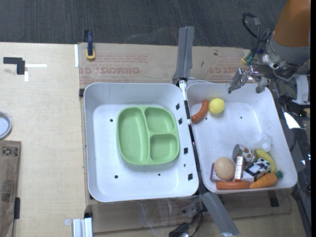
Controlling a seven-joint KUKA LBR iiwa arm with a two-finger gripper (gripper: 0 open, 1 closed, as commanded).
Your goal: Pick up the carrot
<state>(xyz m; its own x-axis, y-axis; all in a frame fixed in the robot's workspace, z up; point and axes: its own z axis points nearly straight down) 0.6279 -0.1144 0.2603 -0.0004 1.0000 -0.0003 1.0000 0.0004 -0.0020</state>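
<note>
camera view: carrot point(264, 180) lies well apart from the open, empty end effector point(248, 81).

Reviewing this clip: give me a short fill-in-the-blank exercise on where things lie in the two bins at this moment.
1. The green divided plate lies in the ____ bin as the camera sees it.
2. The carrot lies in the right bin's near ____ corner.
3. The ball beside the sausage is coloured ____.
4. The gripper hangs over the right bin's ____ edge, apart from the carrot.

Missing words: left; right; yellow; far
</note>
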